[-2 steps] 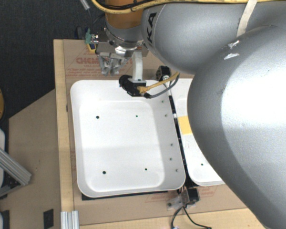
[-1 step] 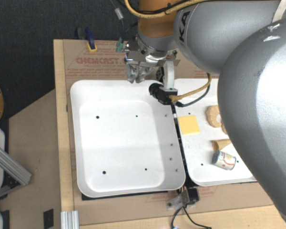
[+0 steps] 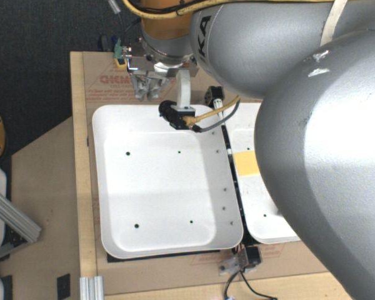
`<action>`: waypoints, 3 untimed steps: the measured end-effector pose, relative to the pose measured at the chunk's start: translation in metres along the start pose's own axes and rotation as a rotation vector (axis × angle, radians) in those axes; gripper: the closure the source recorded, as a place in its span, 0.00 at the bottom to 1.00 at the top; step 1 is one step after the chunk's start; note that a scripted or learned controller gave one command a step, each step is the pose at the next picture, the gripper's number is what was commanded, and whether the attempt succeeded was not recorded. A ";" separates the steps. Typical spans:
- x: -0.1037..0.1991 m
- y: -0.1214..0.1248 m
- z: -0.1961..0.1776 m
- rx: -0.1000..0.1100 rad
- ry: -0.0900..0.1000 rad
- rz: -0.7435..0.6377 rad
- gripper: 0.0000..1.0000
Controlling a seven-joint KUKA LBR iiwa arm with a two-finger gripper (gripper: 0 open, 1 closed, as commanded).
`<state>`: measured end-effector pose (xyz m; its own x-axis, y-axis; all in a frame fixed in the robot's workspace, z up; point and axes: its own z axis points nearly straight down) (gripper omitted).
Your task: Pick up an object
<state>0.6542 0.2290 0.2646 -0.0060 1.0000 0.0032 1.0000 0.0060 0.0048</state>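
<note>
One gripper (image 3: pixel 147 91), viewed from above at a slant, hanging over the bare bench board (image 3: pixel 81 167) just beyond the far rim of the nearest bin (image 3: pixel 106 167). Impossible to tell whether jaws open or closed; nothing visibly held between them. Just beside the jaws, toward the viewer: white floor of that bin, marked by a few small dark dots and nothing else discernible. Farther out from the jaws, across the seam between the two bins: second bin (image 3: pixel 262 227), largely hidden under the grey arm (image 3: pixel 312 136). Well apart from the jaws, flat on the second bin's floor near that seam: yellow object (image 3: pixel 245 164), straight-edged, partly covered by the arm, full outline unknown. Seemingly the sole candidate for picking. Judging by the flat, thin look: probably light, possibly card or foam; stiffness not confirmable. Awkward to pinch from above if truly thin; best taken across the narrower span, jaws straddling both edges and reaching down to the bin floor. Likely to slide on smooth plastic rather than lift.
</note>
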 end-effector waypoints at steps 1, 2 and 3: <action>-0.081 -0.031 0.006 0.010 -0.005 0.012 1.00; -0.007 -0.029 0.013 0.002 -0.001 0.000 1.00; -0.090 -0.068 0.010 0.010 -0.006 0.013 1.00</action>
<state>0.5868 0.1383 0.2541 0.0067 1.0000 -0.0025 1.0000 -0.0067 -0.0055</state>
